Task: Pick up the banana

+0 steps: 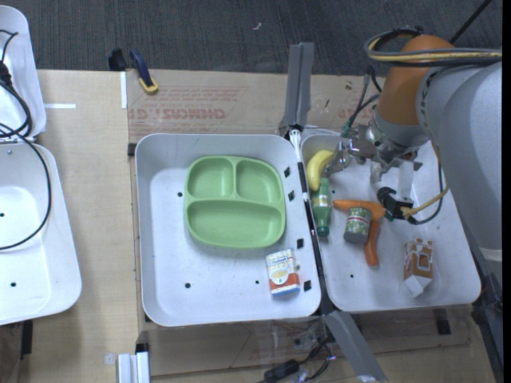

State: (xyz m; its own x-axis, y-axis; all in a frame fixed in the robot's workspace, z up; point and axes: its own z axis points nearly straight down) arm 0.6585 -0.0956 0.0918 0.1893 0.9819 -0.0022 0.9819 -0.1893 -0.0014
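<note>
- We find the banana [318, 167] in the right bin [447, 290], upper left corner, tight against the bin's left wall next to the divider between the two bins.
- Its long axis runs from upper right to lower left, slightly curved; the lower tip sits just above the cap of a green bottle [321, 210] lying along the same wall.
- The gripper [345, 155] is immediately right of the banana, at roughly the same height in the frame, near or touching the fruit's upper end. We cannot tell from this slanted view whether it is spread or pinched, and no fruit is visibly held.
- The arm enters from the right edge of the frame; the orange band [407, 86] sits above the wrist at upper right, with the wrist angled down and left toward the corner.
- Judgement: the approach is nearly done, and the remaining move is a short shift left across the banana's short axis. The wall and bottle leave little room on that side.
- Other items in the right bin: a carrot [369, 228], a small can [357, 225], a brown carton [418, 263]. The left bin [160, 214] holds a green divided plate [235, 202] and a small snack box [283, 272].
</note>
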